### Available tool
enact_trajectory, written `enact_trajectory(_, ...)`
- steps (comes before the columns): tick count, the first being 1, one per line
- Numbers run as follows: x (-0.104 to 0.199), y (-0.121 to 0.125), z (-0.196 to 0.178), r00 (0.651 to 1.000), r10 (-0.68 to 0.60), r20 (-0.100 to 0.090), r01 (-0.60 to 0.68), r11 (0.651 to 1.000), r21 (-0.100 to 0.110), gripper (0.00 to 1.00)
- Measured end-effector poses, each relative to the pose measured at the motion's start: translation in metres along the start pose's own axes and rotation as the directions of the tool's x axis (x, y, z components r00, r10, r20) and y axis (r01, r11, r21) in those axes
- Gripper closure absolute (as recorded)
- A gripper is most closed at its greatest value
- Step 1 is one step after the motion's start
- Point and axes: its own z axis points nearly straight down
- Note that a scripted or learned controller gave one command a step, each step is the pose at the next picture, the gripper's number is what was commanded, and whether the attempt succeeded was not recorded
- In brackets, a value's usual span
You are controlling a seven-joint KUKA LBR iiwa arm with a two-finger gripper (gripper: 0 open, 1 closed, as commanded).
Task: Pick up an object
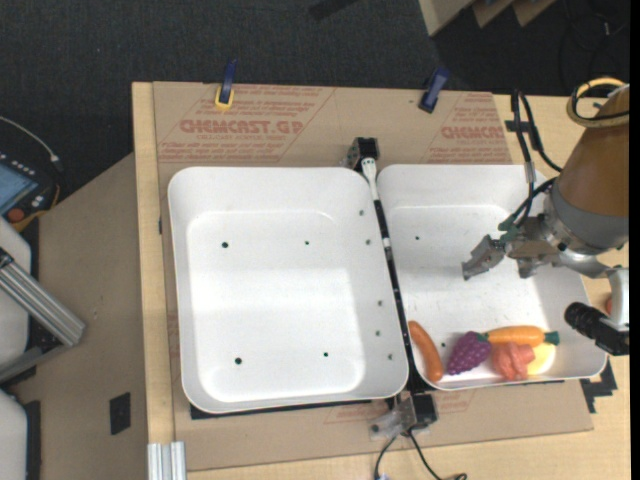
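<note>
My arm [600,178] runs off the right edge, so my upper links are cut away. My wrist covers part of the right bin [440,208]. My jaws look too small and dark to read.

A brown cardboard-covered bench [300,108] bears two white bins: left bin [200,268]; right bin [440,193].

You are looking down from one fixed camera set above the bench [300,108], tilting at a slant so the far edge is sitting at the top. It is standing far enough back that both white bins, the left bin [200,193] and the right bin [440,183], are fitting in frame, with dark floor [150,18] showing beyond.
</note>
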Motion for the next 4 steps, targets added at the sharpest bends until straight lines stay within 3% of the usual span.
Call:
enact_trajectory(1,-0.074,-0.006,0.061,1.000,0.007,0.001,-0.007,1.000,0.007,0.00)
enact_trajectory(2,0.012,0.008,0.108,1.000,-0.007,-0.003,0.007,1.000,0.003,0.00)
enact_trajectory(3,-0.062,-0.010,0.105,1.000,0.006,0.004,-0.006,1.000,-0.001,0.00)
enact_trajectory(4,-0.098,0.023,0.105,1.000,-0.001,-0.008,0.001,1.000,0.003,0.00)
